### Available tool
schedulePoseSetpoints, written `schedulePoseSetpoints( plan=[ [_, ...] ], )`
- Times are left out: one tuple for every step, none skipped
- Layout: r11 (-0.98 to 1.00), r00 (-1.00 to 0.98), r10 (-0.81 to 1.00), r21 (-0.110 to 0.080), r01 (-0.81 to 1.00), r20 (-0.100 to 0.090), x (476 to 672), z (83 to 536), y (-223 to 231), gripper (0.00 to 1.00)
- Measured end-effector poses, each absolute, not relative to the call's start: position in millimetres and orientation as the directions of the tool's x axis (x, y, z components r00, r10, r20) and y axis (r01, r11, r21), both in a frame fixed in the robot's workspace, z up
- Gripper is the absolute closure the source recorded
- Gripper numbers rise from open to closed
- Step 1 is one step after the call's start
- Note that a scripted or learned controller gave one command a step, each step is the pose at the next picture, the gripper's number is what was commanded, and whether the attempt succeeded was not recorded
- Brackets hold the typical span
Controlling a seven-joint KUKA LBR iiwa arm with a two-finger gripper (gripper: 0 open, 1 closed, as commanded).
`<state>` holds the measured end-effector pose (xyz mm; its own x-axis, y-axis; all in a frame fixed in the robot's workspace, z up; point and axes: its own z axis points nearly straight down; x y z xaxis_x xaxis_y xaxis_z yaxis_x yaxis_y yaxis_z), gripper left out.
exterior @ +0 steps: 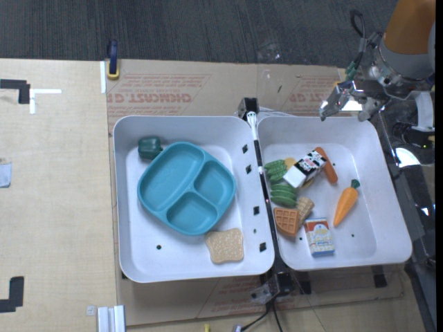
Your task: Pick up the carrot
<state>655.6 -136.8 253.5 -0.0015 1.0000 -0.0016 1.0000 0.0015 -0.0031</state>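
One carrot (345, 205) in right bin (387, 251), end effector (344, 101) above rim

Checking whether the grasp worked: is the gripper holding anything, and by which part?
Nothing is held. The gripper hangs above the right bin's far rim; the carrot lies in that bin.

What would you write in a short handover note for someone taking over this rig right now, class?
Gripper: open, holding nothing, above the far edge of the right bin.
Carrot: lying in the right bin, toward its right side, apart from the gripper, tip toward the near edge.
Near it: juice box, waffle, milk carton.
Done: nothing yet; carrot untouched.
Left: move over the carrot, descend, grasp, lift.
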Motion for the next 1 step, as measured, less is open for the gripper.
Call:
schedulePoseSetpoints(
  plan=[
    [0.214,-0.213,0.977,0.029,0.976,-0.015,619.8,121.8,-160.5,0.0]
  ],
)
